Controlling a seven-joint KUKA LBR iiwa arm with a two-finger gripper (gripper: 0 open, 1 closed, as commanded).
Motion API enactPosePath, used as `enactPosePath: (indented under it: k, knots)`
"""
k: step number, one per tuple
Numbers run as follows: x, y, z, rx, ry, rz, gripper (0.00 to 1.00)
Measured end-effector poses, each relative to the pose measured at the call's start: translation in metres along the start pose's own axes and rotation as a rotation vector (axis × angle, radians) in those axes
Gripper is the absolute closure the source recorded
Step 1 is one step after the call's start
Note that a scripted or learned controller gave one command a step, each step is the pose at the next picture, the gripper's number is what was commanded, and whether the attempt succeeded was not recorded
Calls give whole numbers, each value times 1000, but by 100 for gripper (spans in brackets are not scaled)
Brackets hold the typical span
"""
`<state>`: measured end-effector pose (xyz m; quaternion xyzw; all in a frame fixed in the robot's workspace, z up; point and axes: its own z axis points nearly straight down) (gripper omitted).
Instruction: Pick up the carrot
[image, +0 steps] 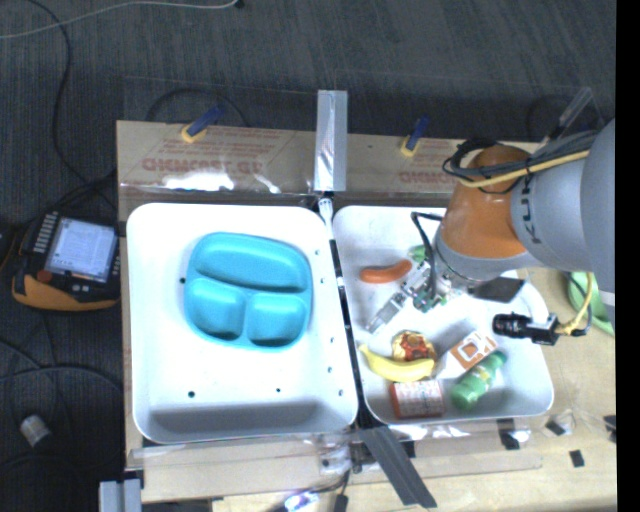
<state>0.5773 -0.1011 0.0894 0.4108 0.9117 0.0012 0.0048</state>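
Where cardboard (250, 160) backs both bins (dark carpet (100, 60) around), cables (40, 30) lie.

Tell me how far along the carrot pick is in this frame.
Done: the arm has reached into the right bin, and its hand is low, just right of the carrot. In hand: the approach; nothing sits between the fingers. Left: the carrot lies flat on the bin floor near the left wall, so closing on it and lifting are not yet done. The banana and other items lie nearer the front.

Even overhead light, glare on the white bins (150, 330), soft focus, faint shadows.
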Motion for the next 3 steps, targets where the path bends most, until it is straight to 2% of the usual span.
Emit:
enactPosePath:
  k: [1,2,3]
  knots:
    - [-1,2,-10,-6,-1,1,100]
    - [-1,1,-10,-5,-1,1,0]
    - [-36,-12,-100,6,6,-133,0]
